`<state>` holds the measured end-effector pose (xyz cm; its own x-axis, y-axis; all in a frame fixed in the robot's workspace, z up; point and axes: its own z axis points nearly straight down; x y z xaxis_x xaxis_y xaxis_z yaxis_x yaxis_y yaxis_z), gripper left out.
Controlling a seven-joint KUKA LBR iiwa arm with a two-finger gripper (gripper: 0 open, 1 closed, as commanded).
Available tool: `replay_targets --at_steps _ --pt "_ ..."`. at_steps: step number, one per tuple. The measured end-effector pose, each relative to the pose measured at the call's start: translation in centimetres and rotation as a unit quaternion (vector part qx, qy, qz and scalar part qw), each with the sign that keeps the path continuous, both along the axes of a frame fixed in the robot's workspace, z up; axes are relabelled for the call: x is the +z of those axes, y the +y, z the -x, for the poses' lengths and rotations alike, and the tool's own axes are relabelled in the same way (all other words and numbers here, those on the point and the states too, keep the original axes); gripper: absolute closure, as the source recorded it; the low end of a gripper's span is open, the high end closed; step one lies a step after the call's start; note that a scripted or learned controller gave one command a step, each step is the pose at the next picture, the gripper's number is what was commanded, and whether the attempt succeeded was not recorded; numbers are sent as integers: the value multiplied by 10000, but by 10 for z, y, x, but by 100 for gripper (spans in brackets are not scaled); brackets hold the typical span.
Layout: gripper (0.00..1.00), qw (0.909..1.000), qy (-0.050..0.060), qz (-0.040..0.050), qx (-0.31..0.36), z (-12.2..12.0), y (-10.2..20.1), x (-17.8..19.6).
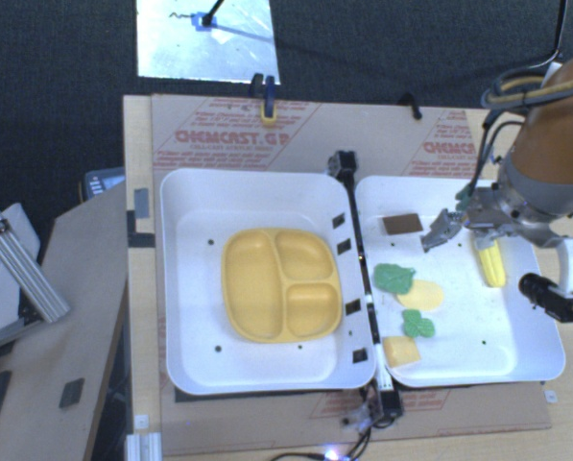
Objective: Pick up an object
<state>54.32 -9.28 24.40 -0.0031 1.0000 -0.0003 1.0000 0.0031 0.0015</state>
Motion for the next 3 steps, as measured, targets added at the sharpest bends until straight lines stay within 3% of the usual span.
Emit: replay_targets --at_steps 1,2,3 --pt "0 10000 4 10 -24 -20 -55 -43" --pt "0 10000 18 -22 9 -14 -9 -164" --pt "0 10000 -11 18 -35 -10 -90 -141"
